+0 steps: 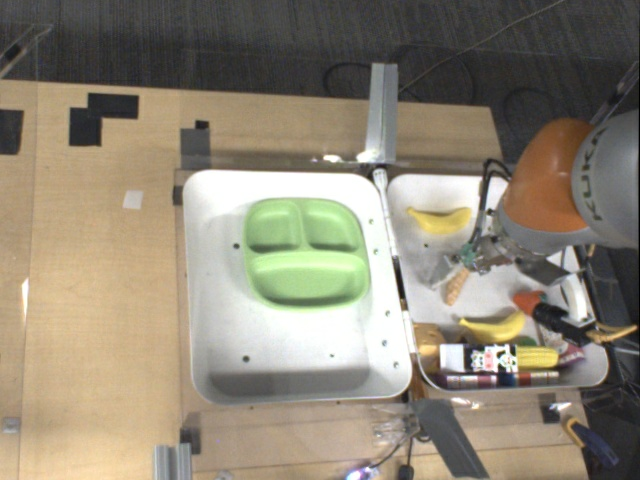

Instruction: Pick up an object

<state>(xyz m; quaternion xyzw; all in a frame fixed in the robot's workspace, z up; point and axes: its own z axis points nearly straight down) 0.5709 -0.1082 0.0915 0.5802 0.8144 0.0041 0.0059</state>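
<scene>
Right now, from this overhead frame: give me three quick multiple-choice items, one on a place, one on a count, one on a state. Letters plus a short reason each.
1. Where does the green divided plate lie?
A. In the left bin
B. In the right bin
C. On the bare bench

2. How many bananas lie in the right bin?
A. None
B. Two
C. Four

3. How does the green divided plate sit?
A. Standing on its edge
B. Stacked on a second plate
C. Flat, compartments facing up

Answers:
1. A: the plate rests inside the left bin, near its far half.
2. B: one banana lies near the bin's far end and a second banana lies near the clutter at its near end.
3. C: its three compartments all face the camera.

The gripper hangs over the right bin, between the two bananas.
</scene>
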